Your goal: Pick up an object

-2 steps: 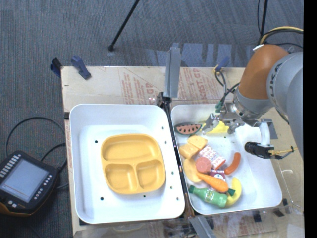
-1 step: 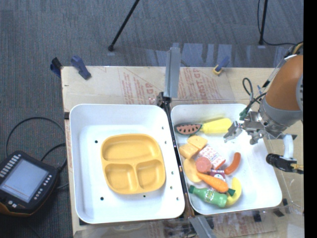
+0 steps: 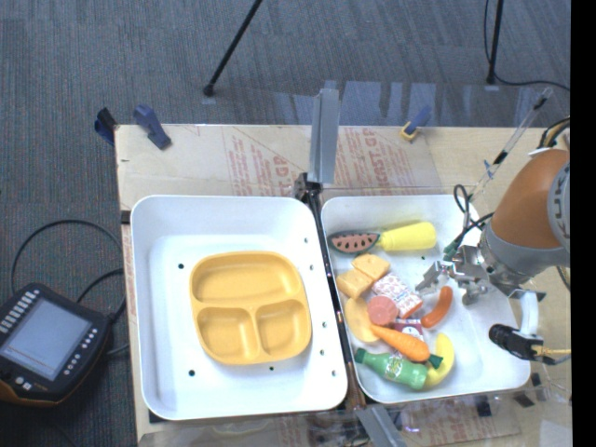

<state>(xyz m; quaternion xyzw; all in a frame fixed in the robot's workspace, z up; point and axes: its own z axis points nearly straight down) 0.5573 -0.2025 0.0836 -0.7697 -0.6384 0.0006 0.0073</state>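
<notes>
Camera view: single fixed camera, mounted above the bench (image 3: 223, 161), looking down at a slant from the near side. Covers both white bins (image 3: 154, 250) side by side, grey carpet (image 3: 140, 54) beyond; arm (image 3: 535, 203) enters at right. Middle distance.

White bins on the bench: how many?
2, side by side. Left bin holds a yellow tray. Right bin holds toy food, with the claw over it.

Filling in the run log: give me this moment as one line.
gripper: low in right bin, beside sausage | grasp: unconfirmed | left bin: yellow tray
</notes>
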